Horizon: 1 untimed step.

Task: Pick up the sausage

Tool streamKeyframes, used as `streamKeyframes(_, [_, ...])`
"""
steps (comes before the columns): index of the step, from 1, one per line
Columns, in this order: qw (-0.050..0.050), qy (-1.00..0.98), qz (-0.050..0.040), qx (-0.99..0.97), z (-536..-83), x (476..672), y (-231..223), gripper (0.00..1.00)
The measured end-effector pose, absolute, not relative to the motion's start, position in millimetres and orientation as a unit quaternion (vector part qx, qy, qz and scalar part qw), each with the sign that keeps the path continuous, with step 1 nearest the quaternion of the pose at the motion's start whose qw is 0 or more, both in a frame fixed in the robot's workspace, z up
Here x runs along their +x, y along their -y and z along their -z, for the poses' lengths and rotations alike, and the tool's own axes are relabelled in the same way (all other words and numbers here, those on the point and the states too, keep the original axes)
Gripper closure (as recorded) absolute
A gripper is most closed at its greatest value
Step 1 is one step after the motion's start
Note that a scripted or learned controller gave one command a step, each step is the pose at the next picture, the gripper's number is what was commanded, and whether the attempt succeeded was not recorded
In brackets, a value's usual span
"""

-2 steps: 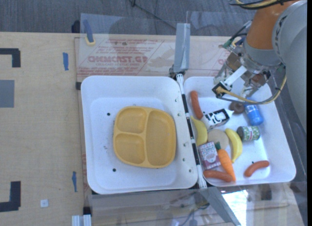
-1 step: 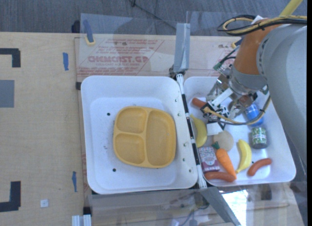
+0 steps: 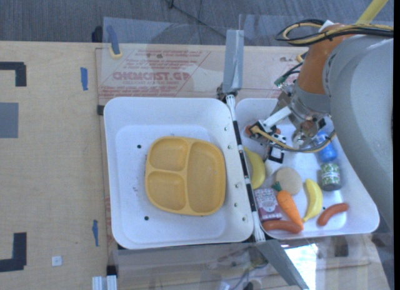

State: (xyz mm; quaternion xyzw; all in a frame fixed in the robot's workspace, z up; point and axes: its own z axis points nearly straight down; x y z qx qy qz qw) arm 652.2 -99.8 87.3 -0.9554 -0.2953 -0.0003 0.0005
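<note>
The hand (image 3: pixel 304 136) hangs over the 12 o'clock end of the right-hand shallow white plastic bin (image 3: pixel 357 223), and I cannot tell how far open it is or whether it has hold of anything. The short, curved, reddish-brown sausage (image 3: pixel 331 214) lies well apart at the hand's 5 o'clock, just beside the yellow plastic banana (image 3: pixel 313 199). A 2nd red sausage-like piece (image 3: pixel 281 225) lies at 6 o'clock against the orange plastic carrot (image 3: pixel 289 207). The 1st looks the freer pick: travel high over the green jar (image 3: pixel 330 175), then descend centred, gripping across its narrow width, clear of the banana.
</note>
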Motion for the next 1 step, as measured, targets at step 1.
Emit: streamKeyframes(1, [0.002, 0.209, -0.0021, -0.978, -87.1, 654.3, 93.7, 0.00])
